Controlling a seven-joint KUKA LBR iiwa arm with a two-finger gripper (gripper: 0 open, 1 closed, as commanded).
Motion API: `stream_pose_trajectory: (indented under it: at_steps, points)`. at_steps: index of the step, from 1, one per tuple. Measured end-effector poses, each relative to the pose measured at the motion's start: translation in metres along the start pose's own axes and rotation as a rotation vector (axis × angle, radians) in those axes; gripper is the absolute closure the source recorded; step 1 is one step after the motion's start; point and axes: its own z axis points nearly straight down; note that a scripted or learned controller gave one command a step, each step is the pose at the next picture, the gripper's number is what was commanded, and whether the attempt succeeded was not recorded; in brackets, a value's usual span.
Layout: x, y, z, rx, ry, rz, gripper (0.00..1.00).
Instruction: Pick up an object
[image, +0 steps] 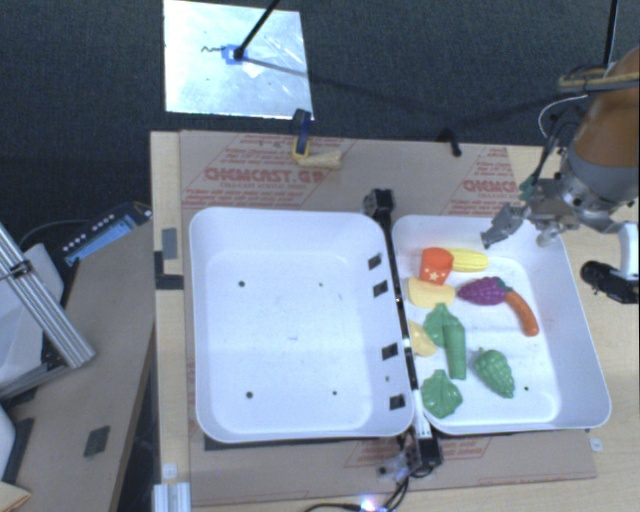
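While "CHEMCAST GP" marks the board (262, 172), the hand (522, 228) hangs released above the right bin (570, 290).

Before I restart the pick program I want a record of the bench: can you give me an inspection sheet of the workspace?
Surface: two white bins side by side on cardboard; left bin, right bin.
Job's things: toy foods in the right bin: corn, grapes, carrot, cucumber, several more green and yellow pieces.
Clutter: yellow clip on the cardboard's far edge.
Pincer: pincer above the right bin's far edge, holding nothing.
Cables: black cable across the dark floor.
Surroundings: shiny sheet; metal rail at left.
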Motion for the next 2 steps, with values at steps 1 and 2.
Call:
stream_pose_trajectory:
  at_steps: [1,2]
  points:
    - [0.038,0.034,0.131,0.005,0.003,0.001,0.0]
    - [0.037,0.037,0.118,-0.004,0.0,-0.002,1.0]
